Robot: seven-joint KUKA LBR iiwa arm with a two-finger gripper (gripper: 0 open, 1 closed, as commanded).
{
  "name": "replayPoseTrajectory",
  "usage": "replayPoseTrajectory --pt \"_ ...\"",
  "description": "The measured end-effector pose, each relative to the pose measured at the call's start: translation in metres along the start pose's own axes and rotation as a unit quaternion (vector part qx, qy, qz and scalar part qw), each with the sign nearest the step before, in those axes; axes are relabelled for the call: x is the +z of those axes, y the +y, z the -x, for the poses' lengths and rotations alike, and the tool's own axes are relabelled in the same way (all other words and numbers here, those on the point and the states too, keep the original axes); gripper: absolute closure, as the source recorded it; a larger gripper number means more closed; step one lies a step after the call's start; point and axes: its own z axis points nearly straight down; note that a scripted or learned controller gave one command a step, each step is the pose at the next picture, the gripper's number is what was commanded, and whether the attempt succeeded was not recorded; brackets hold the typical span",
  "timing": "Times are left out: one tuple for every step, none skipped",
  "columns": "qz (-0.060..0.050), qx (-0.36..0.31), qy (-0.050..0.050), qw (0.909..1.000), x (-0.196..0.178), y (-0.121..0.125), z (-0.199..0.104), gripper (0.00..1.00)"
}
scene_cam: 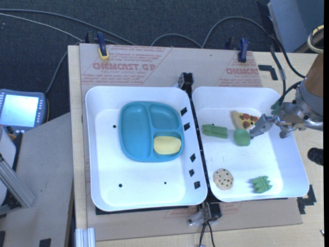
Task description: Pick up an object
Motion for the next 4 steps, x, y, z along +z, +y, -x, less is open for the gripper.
replayPoseTrajectory --pt "0.007 -0.002 -0.001 1.0 -0.007 0.002 0.0 0.0" --pt "0.004 -0.001 0.0 1.0 0.056 0.002 -0.003 0.0" --pt "0.004 -0.001 0.0 1.0 0.105 -0.002 0.005 0.0" --pt "0.005 -0.001 0.0 1.0 0.157 -0.001 0.005 0.0"
